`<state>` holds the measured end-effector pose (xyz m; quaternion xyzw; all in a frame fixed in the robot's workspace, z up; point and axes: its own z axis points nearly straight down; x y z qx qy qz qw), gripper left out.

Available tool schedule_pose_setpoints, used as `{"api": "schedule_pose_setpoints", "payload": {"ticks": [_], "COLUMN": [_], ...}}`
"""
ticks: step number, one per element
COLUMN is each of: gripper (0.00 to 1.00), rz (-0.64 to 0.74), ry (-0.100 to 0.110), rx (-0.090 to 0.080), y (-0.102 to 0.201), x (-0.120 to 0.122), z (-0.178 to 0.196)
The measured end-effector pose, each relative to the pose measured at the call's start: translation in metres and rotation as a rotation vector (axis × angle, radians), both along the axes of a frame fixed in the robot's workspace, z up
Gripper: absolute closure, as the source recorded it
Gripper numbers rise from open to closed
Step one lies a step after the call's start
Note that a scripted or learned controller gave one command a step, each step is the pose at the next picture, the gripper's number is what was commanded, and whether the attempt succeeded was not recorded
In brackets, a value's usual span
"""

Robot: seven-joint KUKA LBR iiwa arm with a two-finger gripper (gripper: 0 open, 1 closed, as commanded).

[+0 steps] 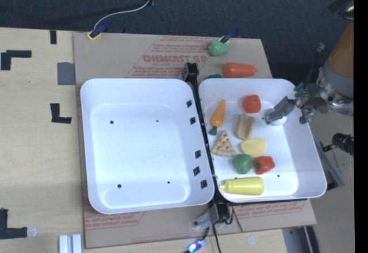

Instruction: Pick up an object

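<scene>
Camera view: the gripper (pixel 280 112) hangs over the right bin (pixel 305 157), near its upper right part. Whether it is open or closed cannot be told. Nothing is seen between its tips. The red tomato (pixel 251 103) lies just to its left, apart from it. Further left and below lie the carrot (pixel 218 113), tan block (pixel 244 127), pizza slice (pixel 223 144), yellow lemon (pixel 253 146), green pepper (pixel 242 163), red pepper (pixel 264 164) and mustard bottle (pixel 241 186). The left bin (pixel 92 131) adjoins.

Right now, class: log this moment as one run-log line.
gripper: above right bin, holding nothing | nearest: red tomato | step: pick pending
</scene>
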<state>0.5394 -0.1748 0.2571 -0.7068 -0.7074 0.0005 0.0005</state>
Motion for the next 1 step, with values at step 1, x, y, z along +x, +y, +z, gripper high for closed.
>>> {"api": "schedule_pose_setpoints", "payload": {"ticks": [1], "gripper": [0.0], "rz": [0.005], "ry": [-0.009], "rx": [-0.001], "y": [0.0306], "x": [0.0041], "z": [0.0747]}}
